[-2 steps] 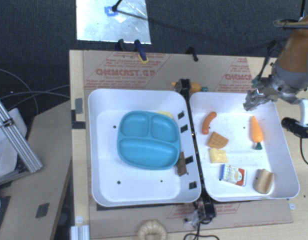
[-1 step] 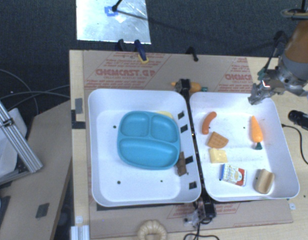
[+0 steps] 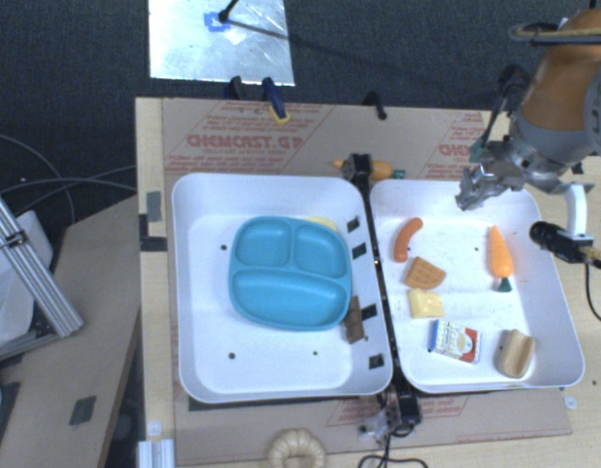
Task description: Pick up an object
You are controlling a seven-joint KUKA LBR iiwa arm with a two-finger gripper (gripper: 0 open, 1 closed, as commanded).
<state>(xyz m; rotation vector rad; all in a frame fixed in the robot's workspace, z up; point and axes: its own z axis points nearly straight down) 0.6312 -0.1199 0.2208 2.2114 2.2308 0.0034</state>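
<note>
The right bin (image 3: 562, 331) holds several toy foods: an orange sausage (image 3: 408, 238), a carrot (image 3: 500, 253), a brown cracker (image 3: 424, 274), a yellow cheese wedge (image 3: 425, 304), a small red and white box (image 3: 454, 341) and a tan bread piece (image 3: 514, 352). My gripper (image 3: 473, 196) hangs over the bin's far edge, up and right of the sausage and up and left of the carrot. Nothing is seen in it.
The left bin (image 3: 198, 261) carries a blue divided plate (image 3: 289, 271), a yellow piece (image 3: 324, 222) behind it and a brown item (image 3: 355, 323) by the divider. An orange-yellow object (image 3: 380, 171) lies beyond the bins. A beige ring (image 3: 299, 448) sits at the bench's front edge.
</note>
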